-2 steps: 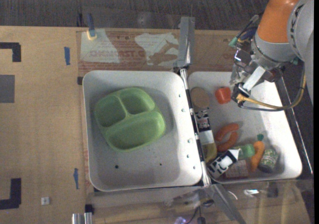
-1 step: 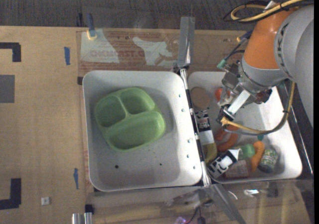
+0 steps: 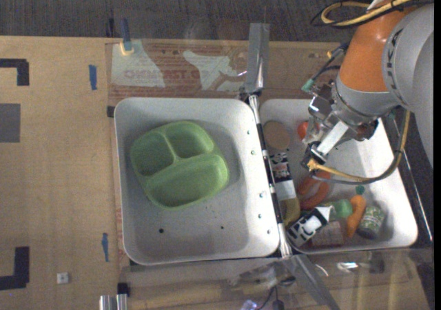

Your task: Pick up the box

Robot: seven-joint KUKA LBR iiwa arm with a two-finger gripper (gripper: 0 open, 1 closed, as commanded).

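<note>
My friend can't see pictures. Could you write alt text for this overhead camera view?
A grey and orange robot arm's gripper hangs over the right white bin, cluttered with small items including a box along its left wall. The left white bin holds a green divided tray.

The box (image 3: 280, 167) is narrow, with a white and black printed top and a yellowish lower end. It lies flat, lengthwise against the right bin's (image 3: 406, 229) left wall.
</note>
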